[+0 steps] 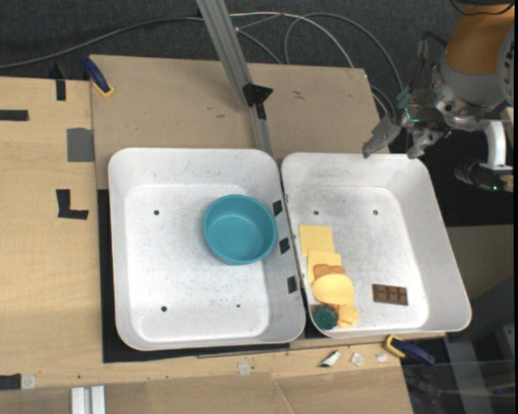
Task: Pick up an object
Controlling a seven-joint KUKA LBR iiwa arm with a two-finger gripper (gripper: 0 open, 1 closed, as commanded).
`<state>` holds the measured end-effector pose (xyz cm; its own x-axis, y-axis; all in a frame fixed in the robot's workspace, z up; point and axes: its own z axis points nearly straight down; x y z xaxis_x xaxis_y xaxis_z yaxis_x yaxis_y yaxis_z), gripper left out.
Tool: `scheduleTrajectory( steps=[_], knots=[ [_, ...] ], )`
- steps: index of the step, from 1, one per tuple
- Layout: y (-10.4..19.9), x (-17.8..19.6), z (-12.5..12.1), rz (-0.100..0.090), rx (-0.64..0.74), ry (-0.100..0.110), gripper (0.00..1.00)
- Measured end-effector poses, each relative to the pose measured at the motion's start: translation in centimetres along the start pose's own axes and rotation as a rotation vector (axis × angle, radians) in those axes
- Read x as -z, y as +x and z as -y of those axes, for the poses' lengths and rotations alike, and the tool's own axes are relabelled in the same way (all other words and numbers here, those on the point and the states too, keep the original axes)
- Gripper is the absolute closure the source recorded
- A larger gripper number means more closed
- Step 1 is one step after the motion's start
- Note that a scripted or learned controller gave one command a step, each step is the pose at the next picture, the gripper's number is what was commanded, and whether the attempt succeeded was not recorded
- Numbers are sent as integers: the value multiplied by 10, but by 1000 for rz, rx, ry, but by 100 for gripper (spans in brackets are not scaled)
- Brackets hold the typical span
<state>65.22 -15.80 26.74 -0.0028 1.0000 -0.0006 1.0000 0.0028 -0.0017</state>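
Gripper [395,141] hovers above right bin [414,231] far rim, jaws apart, empty. We'd drop on the isolated chocolate bar [389,295], clear of the walls.

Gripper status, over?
Gripper open, holding nothing, above right bin's far rim. Yellow pieces, chocolate bar untouched in right bin; blue bowl in left bin. Nothing blocking.

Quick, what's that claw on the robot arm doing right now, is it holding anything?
Gripper: open, fingers spread, nothing between them; it hangs above the far rim of the right bin.
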Motion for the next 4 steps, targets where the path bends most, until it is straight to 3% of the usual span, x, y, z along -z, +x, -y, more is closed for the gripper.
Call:
scheduleTrajectory(
  steps=[1, 2, 4],
  knots=[
    [0, 0, 0, 0, 0, 0, 0],
    [3, -46, 7, 0, 0, 4, 0],
    [-2, -170, -2, 0, 0, 6, 0]
  ],
)
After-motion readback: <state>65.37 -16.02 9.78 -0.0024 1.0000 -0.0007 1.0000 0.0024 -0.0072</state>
